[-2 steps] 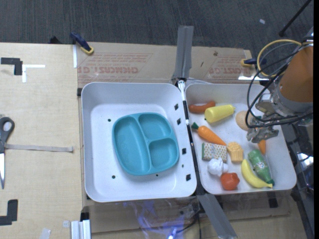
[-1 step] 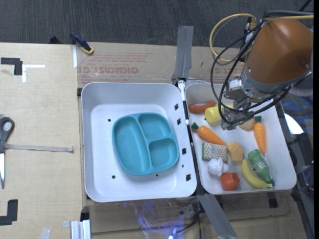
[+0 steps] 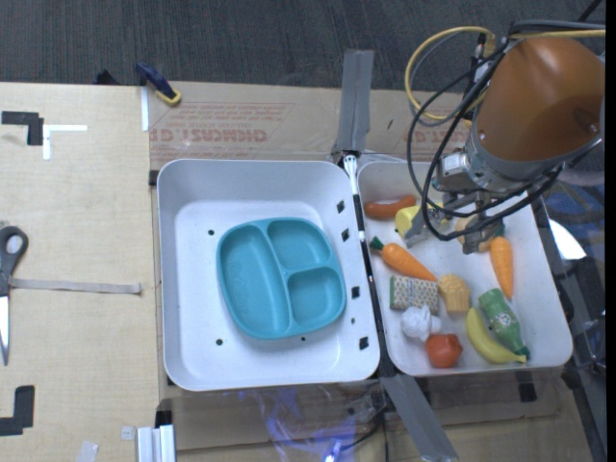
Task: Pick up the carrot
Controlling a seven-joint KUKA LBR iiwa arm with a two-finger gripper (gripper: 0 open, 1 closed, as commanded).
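end effector (image 3: pixel 460 221): low over the right bin (image 3: pixel 553 287), can't tell how it is set
carrot (image 3: pixel 411 260): lying in the bin, just below and left of the end effector
second carrot (image 3: pixel 501 265): just below and right of it

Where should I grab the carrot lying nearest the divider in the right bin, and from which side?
Take the carrot at mid-body, descending from above with the end effector closing across its width. It lies flat and slanted, leaf end toward the divider, tip toward the cracker. The middle looks freest; the tip end is crowded.
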